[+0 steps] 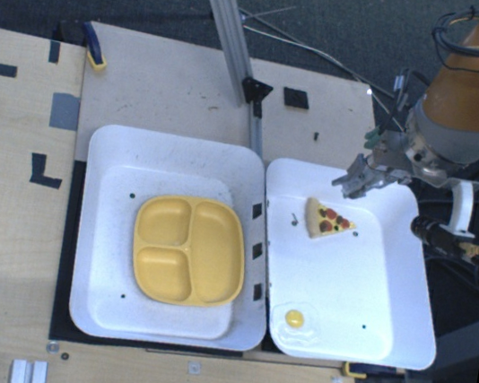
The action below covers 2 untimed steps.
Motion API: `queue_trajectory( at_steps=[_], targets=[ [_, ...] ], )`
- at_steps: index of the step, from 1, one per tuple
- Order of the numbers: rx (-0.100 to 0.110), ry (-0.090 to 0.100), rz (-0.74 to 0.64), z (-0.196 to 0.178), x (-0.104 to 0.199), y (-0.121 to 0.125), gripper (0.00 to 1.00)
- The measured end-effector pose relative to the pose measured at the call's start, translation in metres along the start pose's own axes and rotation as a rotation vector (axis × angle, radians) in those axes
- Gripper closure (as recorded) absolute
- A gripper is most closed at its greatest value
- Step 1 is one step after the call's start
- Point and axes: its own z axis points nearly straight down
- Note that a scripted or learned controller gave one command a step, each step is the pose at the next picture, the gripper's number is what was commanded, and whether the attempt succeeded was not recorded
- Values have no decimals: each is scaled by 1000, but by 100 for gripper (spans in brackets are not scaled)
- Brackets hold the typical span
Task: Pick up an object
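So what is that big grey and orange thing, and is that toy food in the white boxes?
That big thing is a robot arm. Its job is to pick something up. The camera sits above the bench and looks down at a slant, and the arm reaches in from the right. At the arm's end is a gripper, a kind of hand with two fingers, hovering over the right bin. In that bin lie a toy pizza slice and a toy fried egg. The left bin holds a yellow divided plate. Nothing is held between the fingers.
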Motion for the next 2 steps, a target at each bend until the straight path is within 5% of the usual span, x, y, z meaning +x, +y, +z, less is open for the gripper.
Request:
queue_trajectory(
  at_steps=[2],
  targets=[
    [2,0,0,33,105,-18,100]
  ],
)
